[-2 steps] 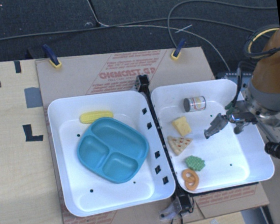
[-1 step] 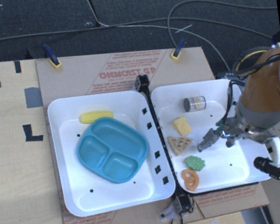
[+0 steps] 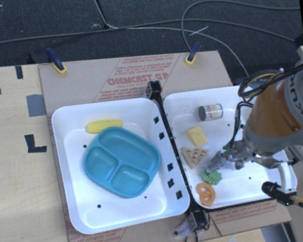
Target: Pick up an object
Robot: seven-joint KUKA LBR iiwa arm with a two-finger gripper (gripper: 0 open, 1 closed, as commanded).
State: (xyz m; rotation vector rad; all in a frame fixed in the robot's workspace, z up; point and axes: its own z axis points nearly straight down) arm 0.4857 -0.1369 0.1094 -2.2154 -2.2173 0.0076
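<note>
You had the gripper (image 3: 217, 163) low in the right bin (image 3: 223, 96), near its front edge, reaching in from the right. Its dark fingers (image 3: 212, 165) lay just above a green toy (image 3: 212, 177), but how far apart they stood could not be told, and nothing showed between them. The green toy was a small clump with no clear long axis. Just beside it, at the front left corner, lay an orange pretzel (image 3: 206, 193). A waffle wedge (image 3: 193, 154) sat behind those, its tip toward the right. A yellow block (image 3: 197, 136) lay further back, and a small can (image 3: 210, 112) lay on its side near the back edge, long axis left to right. In the left bin (image 3: 67, 156) a blue divided plate (image 3: 122, 161) sat mid-bin, with a yellow corn cob (image 3: 104, 125) behind it, lengthwise along the back edge.
</note>
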